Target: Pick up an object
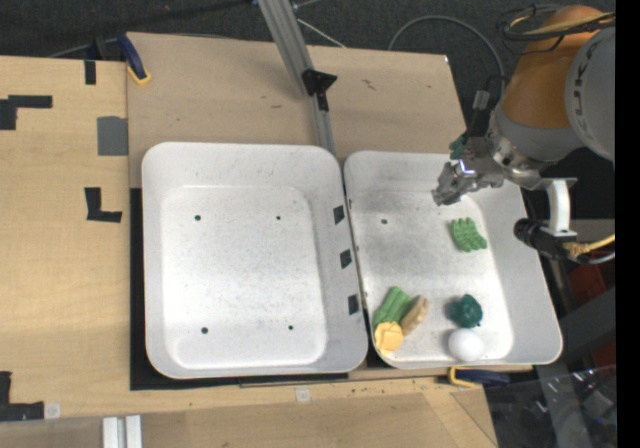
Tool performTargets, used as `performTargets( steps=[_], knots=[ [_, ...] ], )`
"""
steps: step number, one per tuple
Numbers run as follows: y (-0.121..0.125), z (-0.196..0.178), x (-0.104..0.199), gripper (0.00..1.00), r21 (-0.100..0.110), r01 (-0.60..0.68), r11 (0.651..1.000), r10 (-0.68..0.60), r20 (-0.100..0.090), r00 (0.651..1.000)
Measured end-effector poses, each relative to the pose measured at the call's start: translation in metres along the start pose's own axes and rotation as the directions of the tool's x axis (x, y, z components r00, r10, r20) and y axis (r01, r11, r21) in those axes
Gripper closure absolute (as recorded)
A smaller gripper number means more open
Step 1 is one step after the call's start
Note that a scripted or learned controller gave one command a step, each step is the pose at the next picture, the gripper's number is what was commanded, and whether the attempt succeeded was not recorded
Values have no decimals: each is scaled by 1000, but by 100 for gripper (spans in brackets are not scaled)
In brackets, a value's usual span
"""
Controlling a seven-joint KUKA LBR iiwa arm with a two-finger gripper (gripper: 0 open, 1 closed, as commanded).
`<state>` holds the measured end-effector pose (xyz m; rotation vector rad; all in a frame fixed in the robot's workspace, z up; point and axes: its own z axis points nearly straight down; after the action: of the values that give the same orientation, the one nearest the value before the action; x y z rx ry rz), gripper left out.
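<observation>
In the right bin (520, 266) (speckled white) — ridged green block (466, 234); jaws' state unclear.

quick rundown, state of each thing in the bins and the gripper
gripper: above the right bin's far part, nothing seen in it
light green ridged piece: lying loose in the right bin
corn cob: lying at the near edge
dark green lump: resting beside the white ball
left bin: sitting flat

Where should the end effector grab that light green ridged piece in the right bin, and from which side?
Grip the light green ridged piece across its narrow width, coming straight down from above. It lies flat and alone on the right bin floor, well apart from the other items, so the end effector likely has room.
</observation>
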<state>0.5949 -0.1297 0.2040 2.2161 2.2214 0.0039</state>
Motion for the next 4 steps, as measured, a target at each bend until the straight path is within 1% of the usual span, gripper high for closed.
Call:
performTargets(
  steps=[1,2,3,4],
  knots=[
    [1,-49,0,100,0,0,1000,0,0,1000],
    [-19,-50,49,100,7,3,1000,-3,-3,1000],
    [-37,-44,93,100,8,2,1000,-2,-2,1000],
    [-37,-37,151,100,7,5,1000,-5,-3,1000]
  ],
)
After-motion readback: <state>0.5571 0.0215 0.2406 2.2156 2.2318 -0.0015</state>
